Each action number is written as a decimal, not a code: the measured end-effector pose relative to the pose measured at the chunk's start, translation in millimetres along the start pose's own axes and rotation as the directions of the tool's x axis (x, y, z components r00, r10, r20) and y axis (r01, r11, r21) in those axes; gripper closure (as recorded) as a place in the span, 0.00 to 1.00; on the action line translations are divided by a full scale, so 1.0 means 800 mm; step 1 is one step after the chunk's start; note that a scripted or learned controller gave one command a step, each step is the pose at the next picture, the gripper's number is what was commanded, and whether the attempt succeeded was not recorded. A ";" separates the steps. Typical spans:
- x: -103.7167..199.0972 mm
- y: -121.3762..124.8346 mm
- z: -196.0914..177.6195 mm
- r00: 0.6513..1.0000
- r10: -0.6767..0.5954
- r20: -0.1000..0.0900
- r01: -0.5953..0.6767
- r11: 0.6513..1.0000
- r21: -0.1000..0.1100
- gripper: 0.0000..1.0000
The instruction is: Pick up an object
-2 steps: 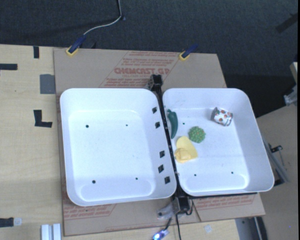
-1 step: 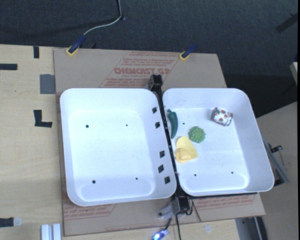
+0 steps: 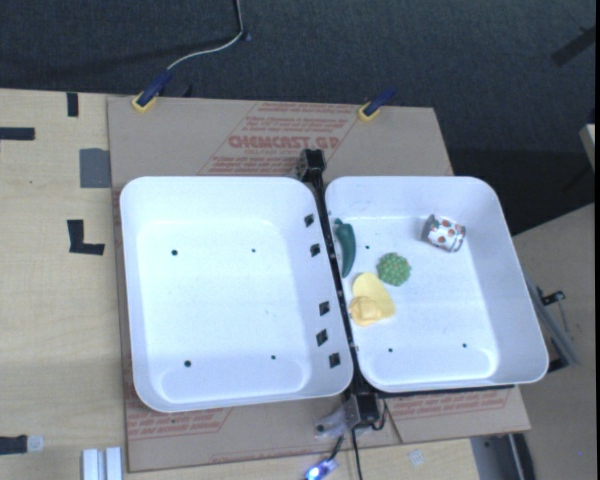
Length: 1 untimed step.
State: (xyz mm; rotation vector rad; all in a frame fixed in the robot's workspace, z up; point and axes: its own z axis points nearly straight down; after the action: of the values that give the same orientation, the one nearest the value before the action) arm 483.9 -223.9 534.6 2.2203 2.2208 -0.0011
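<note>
Plainly, four small objects are seen in the right bin [image 3: 500, 268]: a yellow lump [image 3: 370, 301], judged soft and light, lies near the divider; a green knobbly ball [image 3: 393, 268] sits just beyond it; a dark green piece [image 3: 344, 246] rests against the divider; a white spotted item [image 3: 443, 232] lies apart, toward the far corner. The ball is judged easiest to pinch across its middle. What each item is cannot be made out. The end effector's state cannot be told. The left bin [image 3: 140, 268] adjoins on the tabletop [image 3: 40, 268].
</note>
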 end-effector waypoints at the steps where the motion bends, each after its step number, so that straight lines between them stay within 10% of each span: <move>1: 0.000 0.001 -0.013 1.000 0.000 0.002 0.000 1.000 -0.002 1.00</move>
State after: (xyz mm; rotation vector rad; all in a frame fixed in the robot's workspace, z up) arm 484.5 -223.9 545.3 2.2180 2.2193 -0.0013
